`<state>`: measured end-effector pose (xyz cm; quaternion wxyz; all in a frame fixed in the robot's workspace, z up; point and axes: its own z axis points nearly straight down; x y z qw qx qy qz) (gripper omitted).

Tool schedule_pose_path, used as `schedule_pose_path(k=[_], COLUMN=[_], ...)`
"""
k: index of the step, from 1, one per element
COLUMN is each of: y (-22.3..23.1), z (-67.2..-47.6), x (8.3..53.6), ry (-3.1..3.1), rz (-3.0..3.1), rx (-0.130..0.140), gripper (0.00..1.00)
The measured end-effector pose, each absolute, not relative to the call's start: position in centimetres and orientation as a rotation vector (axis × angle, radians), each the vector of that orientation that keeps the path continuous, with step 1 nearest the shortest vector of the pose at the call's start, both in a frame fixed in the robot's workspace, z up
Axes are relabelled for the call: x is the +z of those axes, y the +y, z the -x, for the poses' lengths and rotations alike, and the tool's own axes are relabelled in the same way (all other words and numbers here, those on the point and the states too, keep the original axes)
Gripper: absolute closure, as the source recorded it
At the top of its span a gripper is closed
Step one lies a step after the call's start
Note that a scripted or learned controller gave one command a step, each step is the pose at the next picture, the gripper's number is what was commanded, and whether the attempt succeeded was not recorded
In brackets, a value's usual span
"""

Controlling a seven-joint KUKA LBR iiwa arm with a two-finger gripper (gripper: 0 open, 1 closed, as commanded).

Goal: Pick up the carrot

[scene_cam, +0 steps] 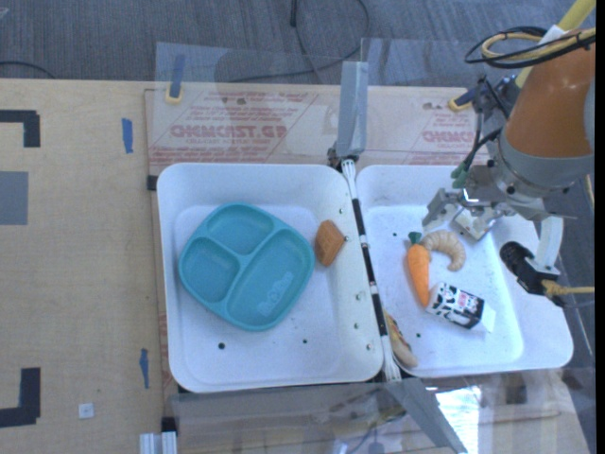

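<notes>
The carrot (418,271) lies in the right bin (539,348), near its left wall, green top pointing far and tapered tip pointing near. It looks like a light toy (probably soft or plastic), smooth and rounded, so it may roll or slip; the thick middle of the body seems the best place to pinch, across its width. The gripper (463,214) hangs over the far part of that bin, just right of the carrot; whether it is spread or closed I cannot tell. A croissant (447,245) touches the carrot's top, and a small black-and-white carton (458,306) crowds its tip. The left bin (189,367) holds a teal divided plate (246,266) and a bread piece (329,243).
</notes>
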<state>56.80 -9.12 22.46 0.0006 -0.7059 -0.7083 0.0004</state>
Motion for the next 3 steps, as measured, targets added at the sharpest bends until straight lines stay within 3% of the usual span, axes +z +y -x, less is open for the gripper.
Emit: schedule_pose_path(k=[1, 2, 3], y=[-10.5, -10.8, -2.6], z=[-58.8, -58.8, -61.9], x=[9.5, 10.5, 18.5], ry=[-2.253, -2.246, -2.305], rz=[2.193, 2.202, 2.137], rx=[-0.003, -0.005, -0.002], gripper=[0.00, 1.00, 1.00])
